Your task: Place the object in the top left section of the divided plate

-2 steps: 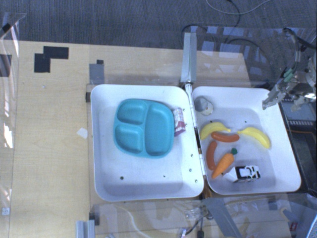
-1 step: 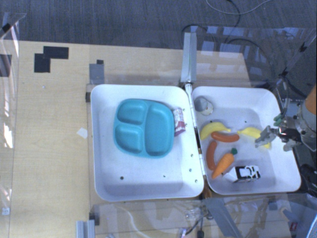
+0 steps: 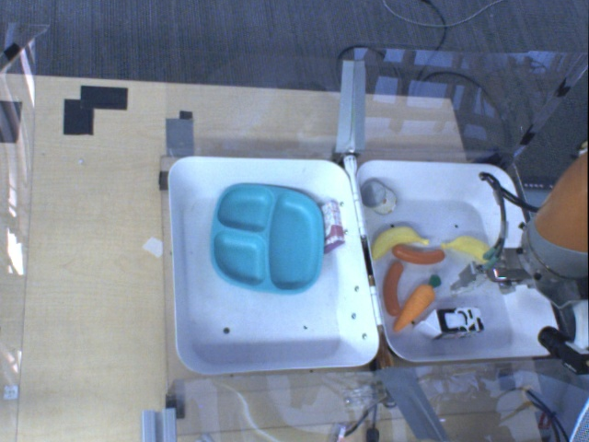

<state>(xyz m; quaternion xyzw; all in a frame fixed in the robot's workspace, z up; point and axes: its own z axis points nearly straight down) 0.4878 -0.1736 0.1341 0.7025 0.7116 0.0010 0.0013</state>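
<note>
A: Where is the gripper [image 3: 471,276] seen?

B: It is seen low over the right bin [image 3: 479,343], reached in from the right edge, with the orange band of the arm [image 3: 563,215] above it. The metal fingers [image 3: 463,279] are pointed left, toward the food items.

A: How far are the fingers parted?

B: A small gap appears to be kept between them, though the view is blurred there and the width cannot be judged well. Nothing is seen clamped between them, and no contact with any item can be made out.

A: What is lying nearest to them?

B: A carrot [image 3: 416,305] is lying just to the left, tilted, with its green top toward the fingers. A red sausage [image 3: 418,255] is laid across a yellow banana [image 3: 398,240], and a second red sausage [image 3: 393,287] is laid upright beside the carrot. Another banana [image 3: 467,246] is placed just above the fingers. A small black-and-white toy car [image 3: 459,320] is set just below them. A grey round object [image 3: 376,194] is resting in the bin's top left corner.

A: And the divided plate?

B: The blue divided plate [image 3: 268,237] is placed in the left bin [image 3: 267,339], well apart from the gripper. A small wrapped packet [image 3: 332,224] is lying against its right rim.
</note>
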